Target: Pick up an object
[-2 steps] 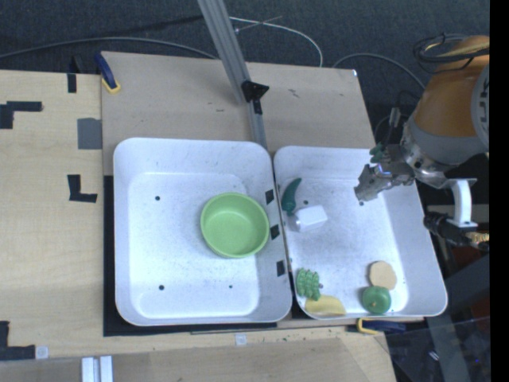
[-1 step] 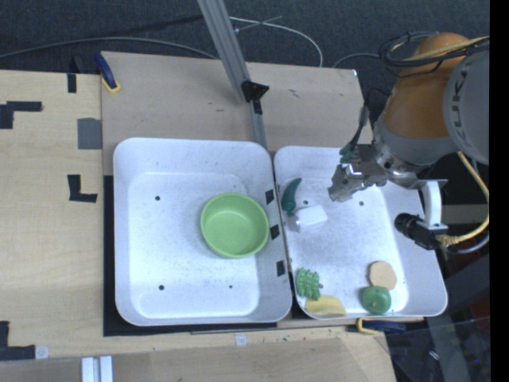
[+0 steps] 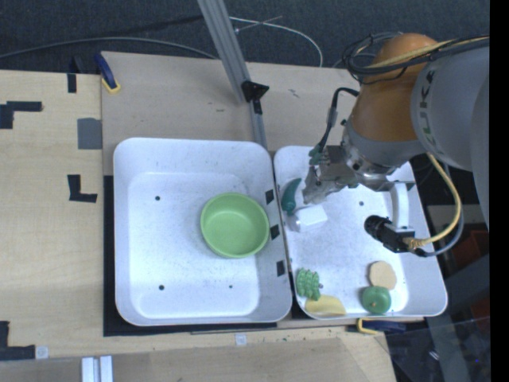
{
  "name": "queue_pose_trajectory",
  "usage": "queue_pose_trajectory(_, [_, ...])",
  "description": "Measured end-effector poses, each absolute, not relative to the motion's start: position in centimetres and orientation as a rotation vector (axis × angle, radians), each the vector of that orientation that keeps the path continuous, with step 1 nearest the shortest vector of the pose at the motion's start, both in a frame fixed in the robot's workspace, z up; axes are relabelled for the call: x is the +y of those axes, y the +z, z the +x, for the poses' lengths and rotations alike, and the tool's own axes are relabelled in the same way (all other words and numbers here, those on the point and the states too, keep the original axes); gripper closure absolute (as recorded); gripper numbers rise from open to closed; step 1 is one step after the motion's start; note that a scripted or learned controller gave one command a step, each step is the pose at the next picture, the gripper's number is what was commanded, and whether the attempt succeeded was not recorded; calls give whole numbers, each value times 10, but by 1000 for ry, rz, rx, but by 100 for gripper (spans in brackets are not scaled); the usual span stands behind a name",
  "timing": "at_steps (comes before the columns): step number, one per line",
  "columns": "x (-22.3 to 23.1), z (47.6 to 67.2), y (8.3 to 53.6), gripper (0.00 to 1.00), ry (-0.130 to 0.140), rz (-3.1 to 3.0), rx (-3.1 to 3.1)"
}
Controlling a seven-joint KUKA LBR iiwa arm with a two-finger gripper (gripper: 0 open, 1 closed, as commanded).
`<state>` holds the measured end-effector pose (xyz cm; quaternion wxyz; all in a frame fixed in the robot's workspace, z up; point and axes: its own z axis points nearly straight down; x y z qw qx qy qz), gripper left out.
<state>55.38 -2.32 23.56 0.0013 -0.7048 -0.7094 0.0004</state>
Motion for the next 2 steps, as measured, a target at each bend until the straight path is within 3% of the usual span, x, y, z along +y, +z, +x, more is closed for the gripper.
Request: queue_pose_trajectory(2, [84,529,228,100,4,-2211,-2227])
